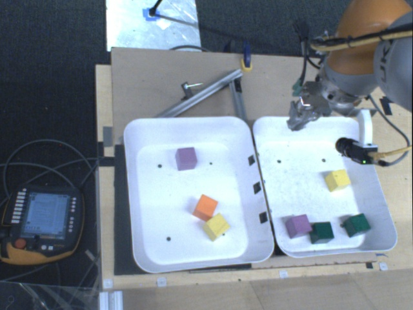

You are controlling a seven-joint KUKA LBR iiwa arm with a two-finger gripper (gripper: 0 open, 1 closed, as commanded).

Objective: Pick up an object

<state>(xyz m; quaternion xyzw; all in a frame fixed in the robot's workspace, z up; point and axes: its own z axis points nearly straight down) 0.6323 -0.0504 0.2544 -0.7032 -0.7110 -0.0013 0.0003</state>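
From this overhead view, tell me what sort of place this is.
Probably a robotics lab test bench. A grey and orange robot arm reaches over two white bins holding small coloured blocks, such as the orange block, and a teach pendant lies alongside.

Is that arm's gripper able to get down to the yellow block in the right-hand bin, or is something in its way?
Probably yes. The gripper hangs above the far edge of the right bin, and the yellow block lies alone on bare floor, apart from the other blocks.
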